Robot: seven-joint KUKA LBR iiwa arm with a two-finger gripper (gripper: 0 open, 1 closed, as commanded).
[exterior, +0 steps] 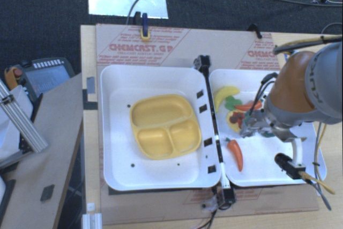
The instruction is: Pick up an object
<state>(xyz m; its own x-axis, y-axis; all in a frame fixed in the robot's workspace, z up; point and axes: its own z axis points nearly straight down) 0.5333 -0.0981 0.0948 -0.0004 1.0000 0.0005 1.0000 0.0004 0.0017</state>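
- The yellow tray [162, 126] sits in my left bin [115, 115], untouched.
- A red pepper [236, 154] lies at six o'clock in the right bin [262, 175]; a banana [224, 95] at eleven.
- My gripper [247, 127] hangs over the toy pile (grip state: I cannot tell). Nothing lifted yet, I judge.

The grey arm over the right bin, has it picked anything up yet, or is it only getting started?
Nothing looks picked up yet. The gripper is low in the right white bin, beside a small pile of toy food: a yellow plastic banana among them. A red-orange toy pepper lies apart on the bin floor. I cannot tell whether anything is gripped. Grasping and lifting remain.
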